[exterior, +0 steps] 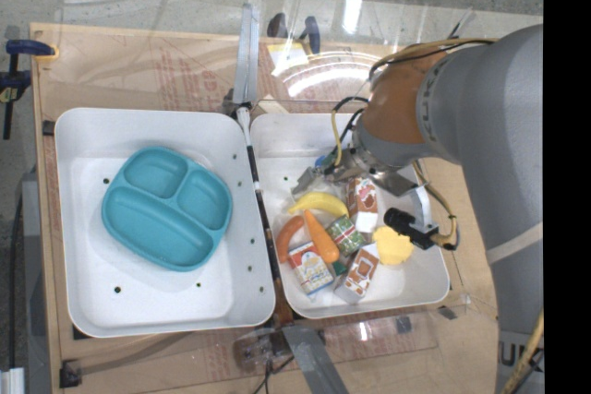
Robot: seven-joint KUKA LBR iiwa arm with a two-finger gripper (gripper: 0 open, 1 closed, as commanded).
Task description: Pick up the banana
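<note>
gripper [325, 164] sits low in the right bin [427, 286], just above the upper end of the banana [319, 202]; whether it is open or closed cannot be told from this angle, and nothing shows as held. 1 banana lies in the right bin's middle, slanting, with 1 orange carrot [320, 237] just below it and 1 red sausage-like piece [288, 235] beside that. 3 small cartons show: 1 [313, 269] near the front, 1 [361, 272] to its right, 1 [367, 198] nearer the arm, plus 1 green packet [345, 235] and 1 yellow lump [392, 246]. 1 teal divided plate [166, 208] lies in the left bin [78, 291]. the arm [462, 106] bends in from the right, its orange band over the bin's far edge. 2 white bins sit side by side on the wooden desk [138, 69], grey floor beyond.
</note>
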